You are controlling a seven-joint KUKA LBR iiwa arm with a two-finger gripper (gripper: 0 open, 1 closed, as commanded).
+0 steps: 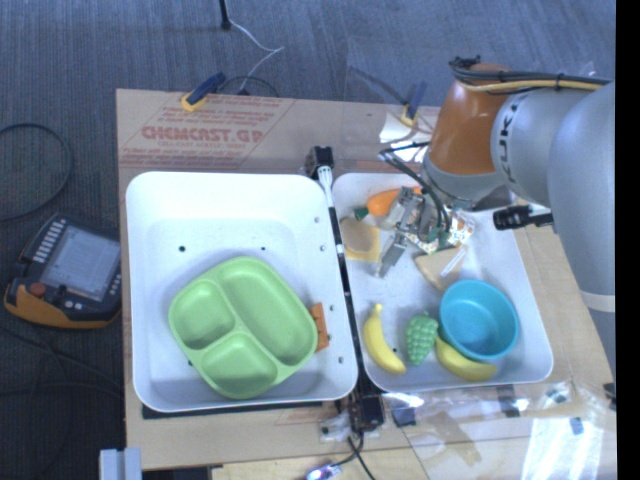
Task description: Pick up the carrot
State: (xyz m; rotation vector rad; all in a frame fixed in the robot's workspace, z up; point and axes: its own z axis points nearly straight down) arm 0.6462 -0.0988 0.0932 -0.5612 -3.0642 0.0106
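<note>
Carrot [381, 203], a small orange tapered piece, lies at twelve o'clock in the right white bin [530, 308], partly hidden by the gripper [400, 238], whose state I cannot tell. Yellow banana [381, 341], green bumpy fruit [421, 337] and blue bowl [479, 317] sit toward six o'clock.

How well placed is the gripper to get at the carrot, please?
Probably well placed: the gripper hangs just beside the carrot, which lies uncovered at the right bin's far end, with nothing lying across it.
</note>
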